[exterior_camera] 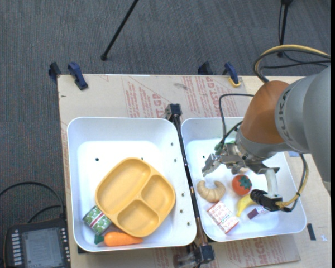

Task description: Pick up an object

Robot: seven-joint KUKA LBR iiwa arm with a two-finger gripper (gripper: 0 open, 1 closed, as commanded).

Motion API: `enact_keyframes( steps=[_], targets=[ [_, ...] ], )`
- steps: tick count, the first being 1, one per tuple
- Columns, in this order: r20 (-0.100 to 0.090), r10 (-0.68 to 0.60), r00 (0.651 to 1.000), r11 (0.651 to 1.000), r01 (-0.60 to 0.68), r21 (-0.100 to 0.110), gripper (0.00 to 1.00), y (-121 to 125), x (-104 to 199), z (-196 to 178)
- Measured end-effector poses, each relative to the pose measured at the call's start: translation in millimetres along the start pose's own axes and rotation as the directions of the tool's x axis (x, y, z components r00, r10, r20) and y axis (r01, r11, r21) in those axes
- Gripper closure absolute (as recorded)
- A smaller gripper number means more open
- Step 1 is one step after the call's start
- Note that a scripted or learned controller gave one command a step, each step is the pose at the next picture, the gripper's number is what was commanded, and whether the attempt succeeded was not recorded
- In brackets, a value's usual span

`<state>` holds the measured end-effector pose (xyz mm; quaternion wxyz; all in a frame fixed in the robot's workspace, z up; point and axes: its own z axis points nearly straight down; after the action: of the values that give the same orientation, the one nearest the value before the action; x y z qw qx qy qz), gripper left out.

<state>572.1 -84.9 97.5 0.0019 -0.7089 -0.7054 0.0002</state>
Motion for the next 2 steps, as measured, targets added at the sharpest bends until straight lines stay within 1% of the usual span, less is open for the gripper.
enact_keyframes(
  steps=[1,2],
  targets=[
    [0.001,-0.003,1.000,1.000,0.003,-0.001,0.00,-85.5,-40.7,10.4],
    [0.000,-0.001,1.000,1.000,0.001,-0.002,1.00,-84.5,-40.0,0.5]
  ],
)
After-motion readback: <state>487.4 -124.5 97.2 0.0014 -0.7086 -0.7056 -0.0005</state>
